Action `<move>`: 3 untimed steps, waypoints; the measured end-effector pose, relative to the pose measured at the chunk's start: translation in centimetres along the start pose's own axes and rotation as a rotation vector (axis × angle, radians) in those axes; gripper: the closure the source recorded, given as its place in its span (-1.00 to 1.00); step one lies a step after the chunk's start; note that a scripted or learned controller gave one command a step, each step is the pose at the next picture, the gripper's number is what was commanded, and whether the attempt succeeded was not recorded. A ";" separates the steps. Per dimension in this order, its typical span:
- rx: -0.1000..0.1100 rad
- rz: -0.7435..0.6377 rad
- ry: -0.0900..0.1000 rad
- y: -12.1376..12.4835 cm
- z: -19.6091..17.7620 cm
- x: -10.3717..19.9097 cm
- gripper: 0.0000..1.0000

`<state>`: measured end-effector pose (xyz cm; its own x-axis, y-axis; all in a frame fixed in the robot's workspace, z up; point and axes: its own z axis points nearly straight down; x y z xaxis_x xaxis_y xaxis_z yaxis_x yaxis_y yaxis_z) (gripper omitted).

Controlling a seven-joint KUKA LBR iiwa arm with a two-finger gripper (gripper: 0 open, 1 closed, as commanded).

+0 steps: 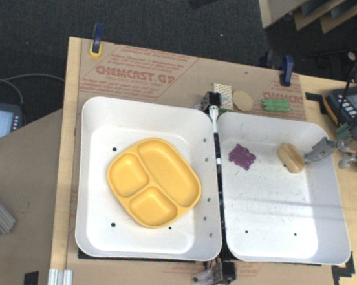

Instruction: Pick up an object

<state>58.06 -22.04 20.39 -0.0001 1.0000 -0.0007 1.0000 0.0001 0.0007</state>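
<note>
A tan, rounded block (290, 158) lies in the right bin (283, 237), near its far right corner. A purple bunch-shaped object (242, 156) lies to its left in the same bin. In the left bin (89, 225) rests a yellow divided plate (154, 181). My gripper (319, 150) reaches in over the right bin's right rim and sits just right of the tan block, close to it or touching it. Nothing visibly hangs from it.
Behind the bins, on the cardboard, lie a tan disc (242, 101), a green piece (276, 106) and a small patterned tile (221, 89). Blue clamps (96, 46) (286, 70) hold the board's back edge. A black strip (216, 176) runs between the bins.
</note>
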 end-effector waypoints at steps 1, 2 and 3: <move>0.001 -0.003 0.001 4.1 12.3 1.0 -1.00; 0.004 -0.002 0.012 -4.2 11.9 0.1 -1.00; 0.006 -0.006 0.006 -6.3 12.0 8.2 -1.00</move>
<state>51.79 -13.81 8.42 -0.0062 1.0000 0.0055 1.0000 0.0062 -0.0048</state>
